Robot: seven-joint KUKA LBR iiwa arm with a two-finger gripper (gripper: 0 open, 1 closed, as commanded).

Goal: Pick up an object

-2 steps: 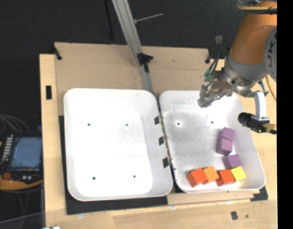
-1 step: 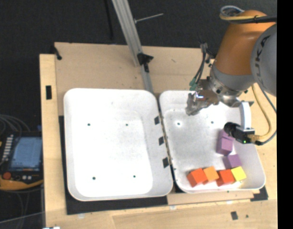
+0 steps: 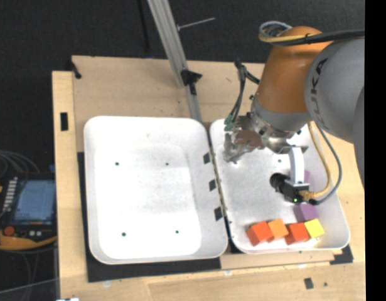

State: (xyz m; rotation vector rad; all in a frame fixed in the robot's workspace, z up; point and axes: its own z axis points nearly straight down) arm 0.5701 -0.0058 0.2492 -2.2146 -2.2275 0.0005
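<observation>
My gripper hangs over the upper left part of the right bin, close to its left wall. The fingers point down toward the bin floor. Several small blocks lie in a row at the bin's front edge: an orange-red block, an orange block, a red block and a yellow block. A purple block sits just behind them. These blocks lie well to the front right of the gripper, apart from it.
The left bin stands beside the right one, their walls touching. A slanted metal pole rises from behind the bins. A black cable connector hangs off the arm above the right bin. A blue-screened device sits left of the bench.
</observation>
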